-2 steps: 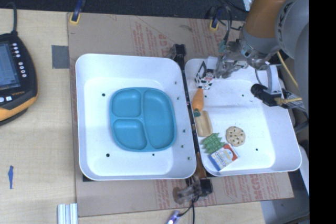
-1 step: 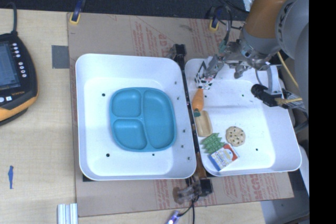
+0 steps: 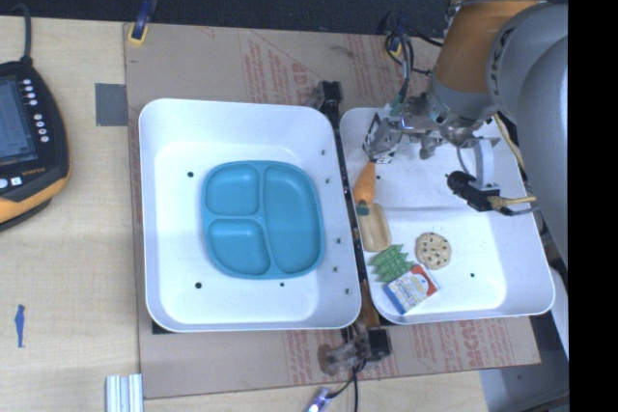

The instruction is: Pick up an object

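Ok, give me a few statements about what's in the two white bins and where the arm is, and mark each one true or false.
1. The blue divided plate lies in the left bin. True.
2. The cookie lies on the blue plate. False: it lies in the right bin, apart from the plate.
3. The carrot lies near the right bin's left wall. True.
4. The gripper is over the left bin. False: it is at the far left corner of the right bin.
5. The green leafy item lies left of the cookie. True.
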`<state>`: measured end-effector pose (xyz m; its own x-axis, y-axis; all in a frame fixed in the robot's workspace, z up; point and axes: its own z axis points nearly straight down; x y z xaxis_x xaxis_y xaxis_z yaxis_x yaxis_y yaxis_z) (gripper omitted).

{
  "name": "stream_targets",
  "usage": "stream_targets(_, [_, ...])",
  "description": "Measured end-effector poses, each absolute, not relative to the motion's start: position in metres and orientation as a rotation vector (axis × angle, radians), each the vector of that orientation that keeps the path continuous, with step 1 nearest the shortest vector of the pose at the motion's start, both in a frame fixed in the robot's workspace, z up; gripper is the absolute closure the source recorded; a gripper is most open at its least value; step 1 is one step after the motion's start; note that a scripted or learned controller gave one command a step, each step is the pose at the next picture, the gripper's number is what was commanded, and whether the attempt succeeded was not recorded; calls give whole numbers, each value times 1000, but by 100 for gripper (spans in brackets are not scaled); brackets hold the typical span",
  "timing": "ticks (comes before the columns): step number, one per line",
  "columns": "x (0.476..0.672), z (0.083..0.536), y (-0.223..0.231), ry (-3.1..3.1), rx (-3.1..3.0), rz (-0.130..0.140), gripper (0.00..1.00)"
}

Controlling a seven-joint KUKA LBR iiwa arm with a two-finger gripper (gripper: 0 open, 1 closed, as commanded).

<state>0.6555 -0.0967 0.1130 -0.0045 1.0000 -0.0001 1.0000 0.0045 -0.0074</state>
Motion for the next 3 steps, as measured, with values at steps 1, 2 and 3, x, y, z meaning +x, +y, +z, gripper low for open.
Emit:
stream_targets(1, [561,192,-26,-2229,-2212,5,0])
stream_targets(2, [656,192,-72,-2224,-2217,3,0])
stream_targets(3, [656,192,-40,-2224,-2213,5,0])
